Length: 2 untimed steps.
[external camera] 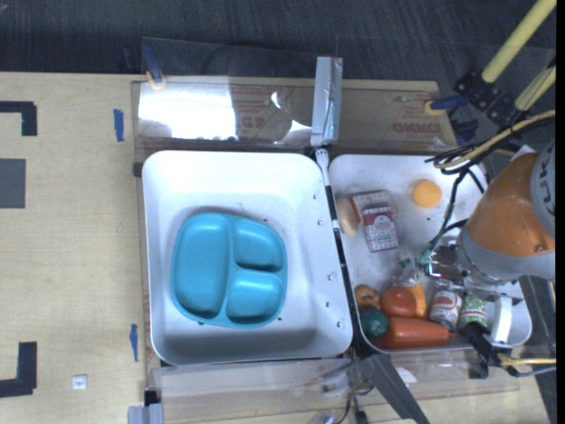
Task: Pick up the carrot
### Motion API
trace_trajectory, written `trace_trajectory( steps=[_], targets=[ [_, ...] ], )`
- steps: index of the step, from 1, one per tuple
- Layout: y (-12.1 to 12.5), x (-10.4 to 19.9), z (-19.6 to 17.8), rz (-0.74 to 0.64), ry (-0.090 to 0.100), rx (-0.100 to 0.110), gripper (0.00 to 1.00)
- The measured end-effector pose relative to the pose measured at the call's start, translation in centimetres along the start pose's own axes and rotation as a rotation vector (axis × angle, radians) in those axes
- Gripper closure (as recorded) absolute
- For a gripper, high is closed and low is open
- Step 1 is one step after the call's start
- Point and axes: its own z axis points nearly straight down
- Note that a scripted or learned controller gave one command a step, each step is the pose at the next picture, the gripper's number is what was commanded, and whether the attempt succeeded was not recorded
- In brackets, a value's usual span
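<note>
The carrot point(418, 331) is a long orange-red piece with a dark green end. It lies along the front wall of the right bin point(399, 170). My gripper point(429, 270) hangs over the front part of that bin, just behind the carrot and above a cluster of items. It comes down from the grey wrist below the orange band point(509, 223). Nothing shows the carrot being held.
Crowded around the carrot are an orange-red round fruit point(403, 301), a small can point(444, 308) and a green-labelled item point(474, 312). Further back lie a red-and-white box point(377, 219) and an orange ball point(426, 193). The left bin point(168, 184) holds a blue divided plate point(229, 268).
</note>
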Motion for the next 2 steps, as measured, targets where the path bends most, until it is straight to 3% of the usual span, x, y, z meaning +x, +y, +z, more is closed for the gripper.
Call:
trace_trajectory(
  steps=[1,2],
  targets=[
    [0.1,-0.2,-1.1,0.004,-0.003,-0.004,1.00],
    [2.2,5.7,-9.8,0.078,0.003,0.010,1.00]
  ],
)
